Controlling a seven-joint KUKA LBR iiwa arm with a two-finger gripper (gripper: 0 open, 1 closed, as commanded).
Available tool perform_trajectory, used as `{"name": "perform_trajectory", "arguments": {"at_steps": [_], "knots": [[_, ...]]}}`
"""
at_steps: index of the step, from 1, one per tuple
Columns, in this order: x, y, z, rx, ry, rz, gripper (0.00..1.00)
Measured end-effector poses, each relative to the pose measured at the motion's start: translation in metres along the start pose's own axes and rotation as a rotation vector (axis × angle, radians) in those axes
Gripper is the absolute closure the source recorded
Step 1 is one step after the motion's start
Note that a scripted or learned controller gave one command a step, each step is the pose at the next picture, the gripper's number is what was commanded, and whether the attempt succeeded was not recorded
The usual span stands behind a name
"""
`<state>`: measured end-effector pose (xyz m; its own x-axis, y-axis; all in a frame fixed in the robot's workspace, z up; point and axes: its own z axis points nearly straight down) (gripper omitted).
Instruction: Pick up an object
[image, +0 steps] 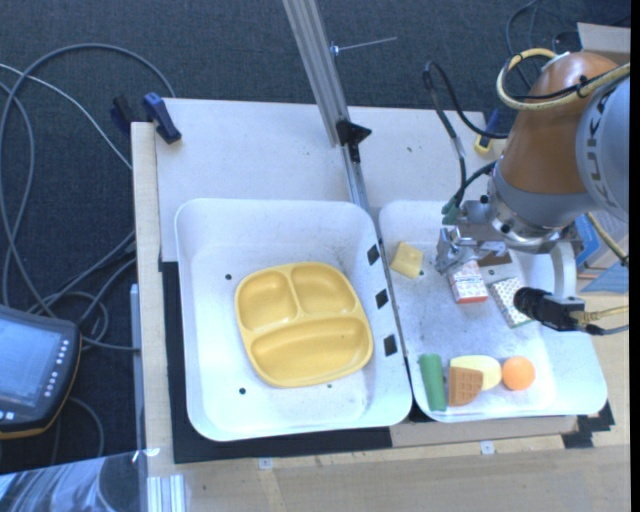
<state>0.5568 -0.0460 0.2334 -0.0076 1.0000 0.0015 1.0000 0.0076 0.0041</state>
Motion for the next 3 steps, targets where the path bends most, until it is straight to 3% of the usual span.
{"name": "perform_trajectory", "arguments": {"at_steps": [2, 3], "knots": [[0.082, 0.068, -0.005, -0.001, 0.000, 0.001, 1.00], [0.123, 0.086, 0.003, 0.002, 0.000, 0.002, 1.00]]}}
